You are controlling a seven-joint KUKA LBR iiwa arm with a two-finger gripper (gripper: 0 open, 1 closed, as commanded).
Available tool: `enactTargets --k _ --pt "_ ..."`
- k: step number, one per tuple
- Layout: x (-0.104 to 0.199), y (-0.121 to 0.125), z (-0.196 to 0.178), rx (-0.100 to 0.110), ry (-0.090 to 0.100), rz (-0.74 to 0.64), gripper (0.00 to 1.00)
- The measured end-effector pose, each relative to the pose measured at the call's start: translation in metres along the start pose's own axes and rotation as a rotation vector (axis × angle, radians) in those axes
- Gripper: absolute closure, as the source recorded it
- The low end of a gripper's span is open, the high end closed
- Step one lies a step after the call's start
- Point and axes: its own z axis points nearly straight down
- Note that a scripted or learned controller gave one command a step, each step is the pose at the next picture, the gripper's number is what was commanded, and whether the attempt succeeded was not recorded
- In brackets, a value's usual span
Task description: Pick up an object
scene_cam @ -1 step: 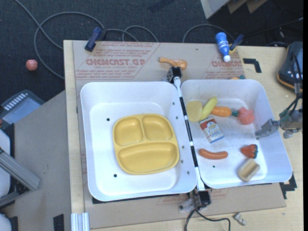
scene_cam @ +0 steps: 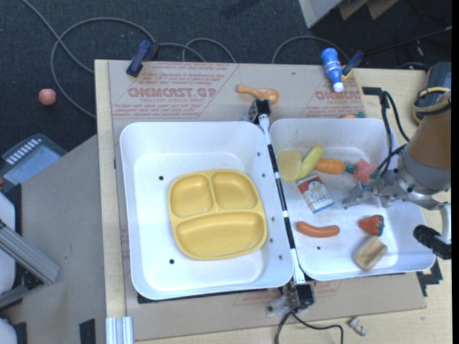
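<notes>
While no single object has been singled out for pickup, I log the candidates in the right bin: a toy hot dog near its middle, a red strawberry-like piece to its right, a tan bread-like block toward the front, a small carton lying flat, a yellow slice and a yellow banana-like piece touching at the back left, and an orange carrot beside a pink piece. I see the gripper low over the bin, just above the strawberry-like piece and right of the carton; nothing shows between its fingers, and whether they are spread or closed I cannot tell. Its grey arm enters from the right. I note a yellow divided plate in the left bin. Behind the bins lie a blue bottle and an orange tool.
</notes>
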Motion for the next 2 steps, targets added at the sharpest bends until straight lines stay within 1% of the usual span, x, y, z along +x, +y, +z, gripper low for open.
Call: enactTargets --k 1,2 --pt "0.0012 -0.0550 0.0122 -0.002 -0.001 0.002 0.00" --pt "0.0013 -0.0546 0.0023 -0.004 -0.002 0.003 1.00"
